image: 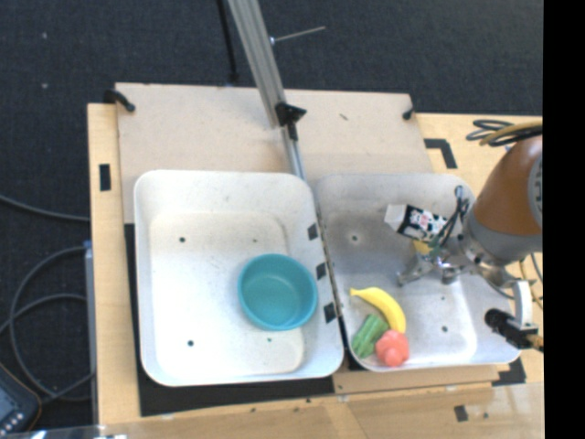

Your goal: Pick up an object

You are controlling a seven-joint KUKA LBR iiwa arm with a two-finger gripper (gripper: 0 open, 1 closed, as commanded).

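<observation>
Your pincer [430, 268] sits low in the right bin [366, 204], mid-floor, arm [507, 204] coming in from the right. Can't tell if it's open or closed; nothing visible between the fingers. Banana [382, 305] lies near the front wall, well apart from the pincer, long axis running upper-left to lower-right. Green vegetable [368, 335] lies just beside it, axis running upper-right to lower-left. Red fruit [393, 348] touches both. 1 teal bowl [277, 291] sits upright in the left bin [183, 208] on the desk [105, 245].
</observation>
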